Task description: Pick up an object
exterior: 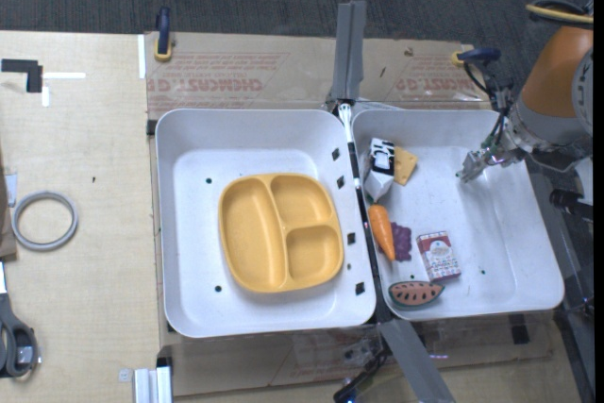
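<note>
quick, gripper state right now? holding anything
Gripper: over the right bin near its upper right; open or shut cannot be told, and no object is seen between its fingers.

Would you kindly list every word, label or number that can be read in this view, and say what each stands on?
Red print on the brown cardboard sheet behind the bins: upside down and blurred, not readable.
Print on the small red and white carton in the right bin: too small to read.
Markings on the black and white box: too blurred to read.
Nothing can be quoted reliably.
</note>
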Available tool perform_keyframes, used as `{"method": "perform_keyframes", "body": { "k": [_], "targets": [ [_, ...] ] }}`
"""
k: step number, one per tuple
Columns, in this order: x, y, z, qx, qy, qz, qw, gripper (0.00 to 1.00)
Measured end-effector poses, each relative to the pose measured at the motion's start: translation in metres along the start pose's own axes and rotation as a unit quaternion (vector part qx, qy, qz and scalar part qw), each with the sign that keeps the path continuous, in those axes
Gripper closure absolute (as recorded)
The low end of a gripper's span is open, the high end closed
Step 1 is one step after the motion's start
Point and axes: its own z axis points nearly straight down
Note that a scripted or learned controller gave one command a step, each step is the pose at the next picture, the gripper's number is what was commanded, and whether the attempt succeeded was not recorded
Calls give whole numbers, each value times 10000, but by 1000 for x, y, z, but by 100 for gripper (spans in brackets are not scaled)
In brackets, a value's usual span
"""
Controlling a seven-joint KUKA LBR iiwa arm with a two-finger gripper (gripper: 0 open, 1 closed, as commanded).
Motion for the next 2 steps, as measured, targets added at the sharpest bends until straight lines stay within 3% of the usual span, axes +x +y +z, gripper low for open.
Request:
{"method": "perform_keyframes", "body": {
  "k": [1, 2],
  "targets": [
    [12, -60, 0, 6, 4, 722, 9974, 100],
    [16, -57, 1, -1, 38, 697, 9976, 0]
  ]
}}
